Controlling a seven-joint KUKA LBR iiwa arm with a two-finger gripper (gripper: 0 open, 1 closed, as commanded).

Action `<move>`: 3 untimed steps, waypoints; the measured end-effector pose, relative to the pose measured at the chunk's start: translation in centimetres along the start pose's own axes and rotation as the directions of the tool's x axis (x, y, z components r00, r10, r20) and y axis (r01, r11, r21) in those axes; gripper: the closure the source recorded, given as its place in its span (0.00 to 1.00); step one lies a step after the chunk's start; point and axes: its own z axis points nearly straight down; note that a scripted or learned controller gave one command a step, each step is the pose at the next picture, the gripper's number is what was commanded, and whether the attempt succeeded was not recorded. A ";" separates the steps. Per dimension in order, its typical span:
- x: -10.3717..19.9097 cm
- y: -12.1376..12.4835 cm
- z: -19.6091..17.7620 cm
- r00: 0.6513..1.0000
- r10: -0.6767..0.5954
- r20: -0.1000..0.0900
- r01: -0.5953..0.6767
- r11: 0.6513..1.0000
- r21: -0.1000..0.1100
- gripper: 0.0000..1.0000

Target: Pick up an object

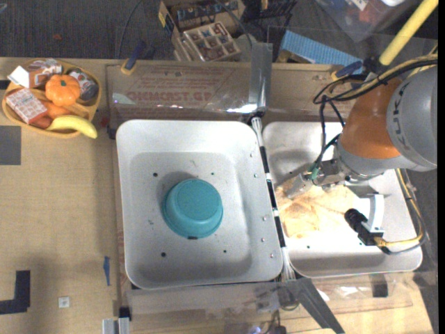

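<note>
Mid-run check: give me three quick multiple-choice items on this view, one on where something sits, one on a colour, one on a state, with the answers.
1. Where does the teal bowl sit?
A. in the left bin
B. in the right bin
C. on the bench beside the fruit basket

2. What colour is the band above the arm's wrist?
A. blue
B. orange
C. green

3. How does the teal bowl stand?
A. upright, opening up
B. upside down, base up
C. on its side

Answers:
1 A: it rests near the middle of the left bin, apart from every wall.
2 B: the orange band shows above the right bin, where the arm hangs low over the tan pieces.
3 B: its flat, closed base faces the camera and no hollow shows.
</note>
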 end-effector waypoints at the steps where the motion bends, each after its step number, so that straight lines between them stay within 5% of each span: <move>1: -0.9 4.9 0.1 0.993 -0.115 -0.002 0.115 0.993 0.002 0.00; 2: -1.0 5.1 -1.1 0.994 -0.113 -0.001 0.113 0.994 -0.004 1.00; 3: 1.3 10.1 -9.2 0.918 -0.396 -0.008 0.396 0.918 0.009 1.00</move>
